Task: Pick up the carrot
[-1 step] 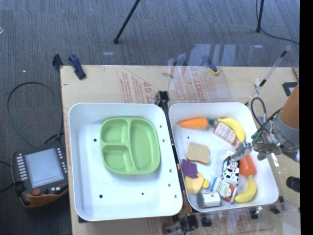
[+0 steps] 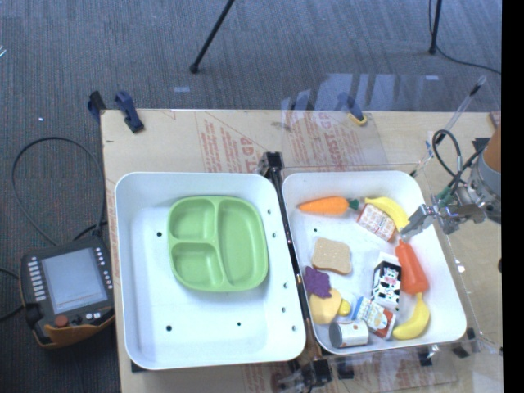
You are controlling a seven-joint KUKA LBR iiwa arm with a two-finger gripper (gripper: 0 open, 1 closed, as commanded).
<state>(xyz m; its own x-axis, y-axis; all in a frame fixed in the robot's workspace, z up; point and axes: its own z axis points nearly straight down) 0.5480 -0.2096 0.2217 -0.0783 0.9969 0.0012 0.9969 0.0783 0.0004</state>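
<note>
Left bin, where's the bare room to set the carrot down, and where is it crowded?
Left bin: bare floor below and left of the green plate. Right bin is crowded: carrot, bread and bananas leave small gaps only.

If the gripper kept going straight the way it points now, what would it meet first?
The gripper points left and slightly downward over the right bin. First in line looks like the small red-and-white packet beside the banana, not the carrot; depth is unclear, so it might pass above.
</note>
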